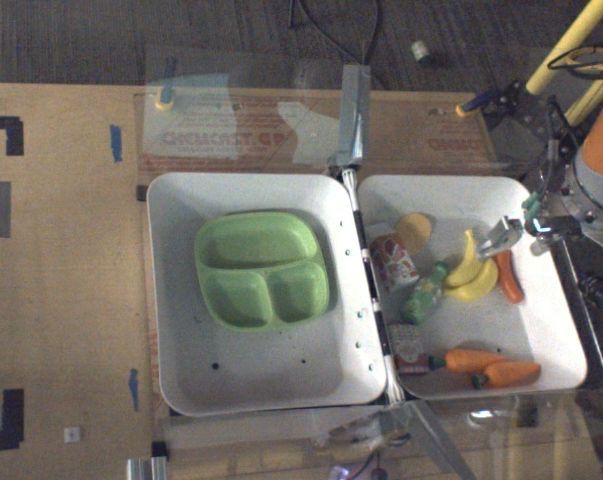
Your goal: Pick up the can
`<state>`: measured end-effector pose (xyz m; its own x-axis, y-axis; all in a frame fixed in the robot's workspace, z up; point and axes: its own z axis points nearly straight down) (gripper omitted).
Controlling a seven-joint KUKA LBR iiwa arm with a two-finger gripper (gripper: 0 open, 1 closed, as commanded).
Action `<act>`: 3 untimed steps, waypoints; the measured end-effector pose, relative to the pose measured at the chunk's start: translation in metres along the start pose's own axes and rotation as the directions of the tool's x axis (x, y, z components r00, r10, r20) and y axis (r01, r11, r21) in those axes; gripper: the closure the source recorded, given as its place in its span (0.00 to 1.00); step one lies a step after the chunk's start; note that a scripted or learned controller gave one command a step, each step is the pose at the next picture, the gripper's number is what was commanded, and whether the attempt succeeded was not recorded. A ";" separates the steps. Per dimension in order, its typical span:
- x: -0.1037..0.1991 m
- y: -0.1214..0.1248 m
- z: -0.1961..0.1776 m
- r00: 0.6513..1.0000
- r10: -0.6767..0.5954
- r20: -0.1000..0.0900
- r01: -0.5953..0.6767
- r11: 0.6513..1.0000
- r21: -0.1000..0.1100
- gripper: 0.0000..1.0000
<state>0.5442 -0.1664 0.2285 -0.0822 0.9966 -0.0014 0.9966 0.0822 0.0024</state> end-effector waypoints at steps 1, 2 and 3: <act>-0.001 0.001 -0.010 1.000 0.001 0.000 -0.001 1.000 -0.004 1.00; -0.019 0.073 -0.154 1.000 0.011 0.002 -0.011 1.000 -0.001 1.00; 0.001 0.088 -0.077 0.999 -0.053 0.000 0.053 0.999 0.002 1.00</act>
<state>0.6314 -0.1582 0.3060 -0.1351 0.9908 -0.0013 0.9908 0.1351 0.0005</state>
